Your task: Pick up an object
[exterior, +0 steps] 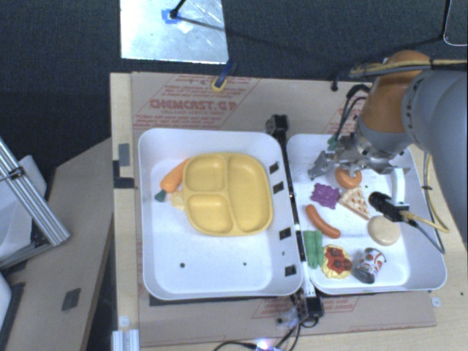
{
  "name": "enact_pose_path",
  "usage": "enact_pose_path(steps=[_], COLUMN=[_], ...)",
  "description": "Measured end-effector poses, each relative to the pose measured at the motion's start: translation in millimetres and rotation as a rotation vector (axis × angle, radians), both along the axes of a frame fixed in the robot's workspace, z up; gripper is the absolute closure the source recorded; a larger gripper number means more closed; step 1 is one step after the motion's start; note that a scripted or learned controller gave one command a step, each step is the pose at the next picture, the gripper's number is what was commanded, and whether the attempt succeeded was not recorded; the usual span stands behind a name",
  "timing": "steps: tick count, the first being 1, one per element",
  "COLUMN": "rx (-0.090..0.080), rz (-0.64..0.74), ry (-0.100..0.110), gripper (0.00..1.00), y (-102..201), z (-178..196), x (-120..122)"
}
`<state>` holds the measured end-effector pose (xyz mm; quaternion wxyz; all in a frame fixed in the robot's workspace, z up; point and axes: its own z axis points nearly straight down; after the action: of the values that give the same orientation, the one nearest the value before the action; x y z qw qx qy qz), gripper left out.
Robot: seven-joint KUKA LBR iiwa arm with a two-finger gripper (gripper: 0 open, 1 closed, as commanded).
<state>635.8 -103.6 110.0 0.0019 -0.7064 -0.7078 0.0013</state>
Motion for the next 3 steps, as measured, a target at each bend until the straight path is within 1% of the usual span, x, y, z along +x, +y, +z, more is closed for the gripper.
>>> enact_pose_path(steps=[1, 2, 3], rx=[-0.002, -0.006, -0.002], rz=[0.000, 0.000, -0.002], ry=[-0.010, -0.019, -0.013], gripper=[0.00, 1.00, 1.00], y=[0.5, -1.2, -6.2], z=[-22.5, -9.5, 53.5], x=[2.4, 4.5, 2.3])
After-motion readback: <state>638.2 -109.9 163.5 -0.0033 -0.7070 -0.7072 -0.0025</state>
